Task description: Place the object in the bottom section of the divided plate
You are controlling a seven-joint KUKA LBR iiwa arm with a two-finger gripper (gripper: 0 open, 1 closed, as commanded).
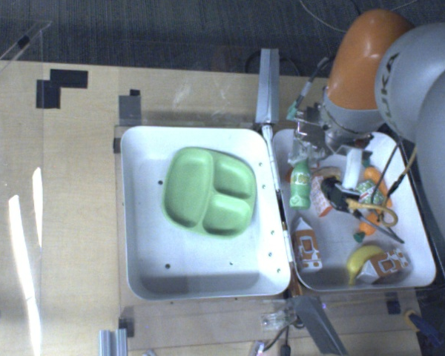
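Hovering gripper [309, 148] over cluttered right bin [423, 269] — finger state unclear; green bottle [300, 186], banana [363, 258] nearby.

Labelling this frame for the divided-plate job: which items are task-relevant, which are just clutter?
Task-relevant:
- green divided plate in the left bin
- gripper, over the right bin
- which object is meant: cannot tell

Clutter, all in the right bin:
- green bottle
- banana
- small brown carton
- scissors

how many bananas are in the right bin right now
1. The banana lies near the front edge of the right bin, beside a small carton. The arm covers the bin's far end, so another could be hidden there.
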